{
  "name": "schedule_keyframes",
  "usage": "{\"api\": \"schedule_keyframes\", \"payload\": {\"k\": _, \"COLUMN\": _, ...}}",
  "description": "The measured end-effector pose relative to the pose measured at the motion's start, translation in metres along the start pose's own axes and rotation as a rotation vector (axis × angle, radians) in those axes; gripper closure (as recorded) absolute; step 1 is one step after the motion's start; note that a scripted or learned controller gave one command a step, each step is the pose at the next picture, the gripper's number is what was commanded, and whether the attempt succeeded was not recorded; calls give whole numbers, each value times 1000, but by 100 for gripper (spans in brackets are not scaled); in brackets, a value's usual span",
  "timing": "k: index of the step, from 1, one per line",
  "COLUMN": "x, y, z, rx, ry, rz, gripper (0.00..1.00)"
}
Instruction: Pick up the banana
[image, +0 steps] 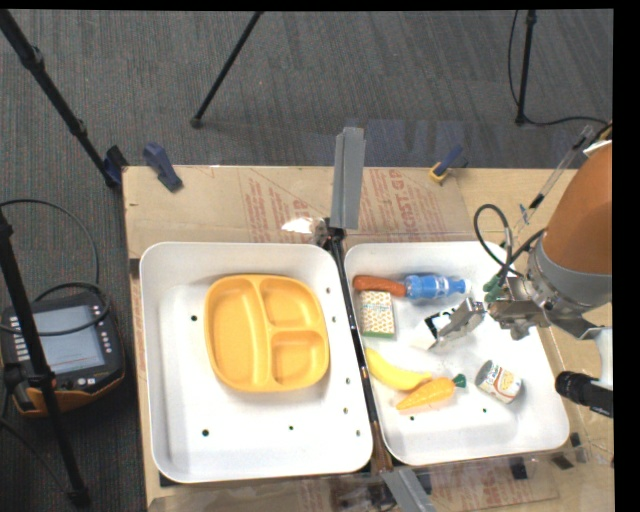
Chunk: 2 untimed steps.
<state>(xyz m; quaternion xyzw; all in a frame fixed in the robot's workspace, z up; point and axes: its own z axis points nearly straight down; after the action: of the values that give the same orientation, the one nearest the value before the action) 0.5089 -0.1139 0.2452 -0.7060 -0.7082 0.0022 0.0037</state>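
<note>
bench (230, 205) | 2 bins | 1 banana (395, 372) | 1 carrot (428, 393)

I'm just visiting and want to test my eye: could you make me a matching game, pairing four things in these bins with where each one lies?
Things:
1. banana
2. yellow tray
3. blue bottle
4. small can

Places:
A. left bin
B. right bin, far side
C. right bin, just above the toy carrot
D. right bin, near right part

Pairs: 1-C, 2-A, 3-B, 4-D
</note>
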Motion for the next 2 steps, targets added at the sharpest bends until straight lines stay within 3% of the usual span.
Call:
{"api": "schedule_keyframes", "payload": {"k": 1, "x": 0, "y": 0, "z": 0, "rx": 0, "ry": 0, "rz": 0, "gripper": 0}}
{"api": "schedule_keyframes", "payload": {"k": 2, "x": 29, "y": -2, "z": -55, "rx": -1, "ry": -1, "rz": 116, "gripper": 0}}
